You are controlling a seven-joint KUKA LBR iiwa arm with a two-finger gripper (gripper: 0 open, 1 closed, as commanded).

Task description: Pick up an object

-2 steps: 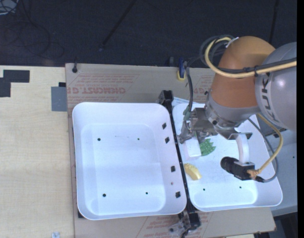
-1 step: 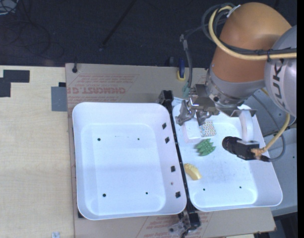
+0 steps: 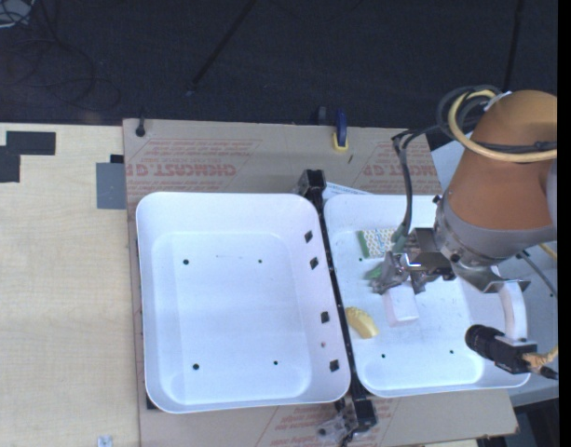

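My gripper (image 3: 389, 276) hangs low over the middle of the right bin (image 3: 425, 375), reaching in from the right under the orange-banded wrist. A white block (image 3: 402, 307) lies just below and right of the fingertips. A yellow object (image 3: 360, 322) rests near the bin's left wall, lower left of the gripper. A green striped item (image 3: 373, 241) lies above the gripper toward the bin's back, partly covered by the wrist hardware. A small green bit (image 3: 373, 273) shows right at the fingertips; I cannot tell whether it is gripped.
The left bin (image 3: 229, 389) sits beside the right one, with black clips (image 3: 315, 262) along the shared wall. Both stand on a cardboard sheet (image 3: 220, 161) on the wooden bench. A blue and yellow clamp (image 3: 340, 131) stands at the cardboard's back edge.
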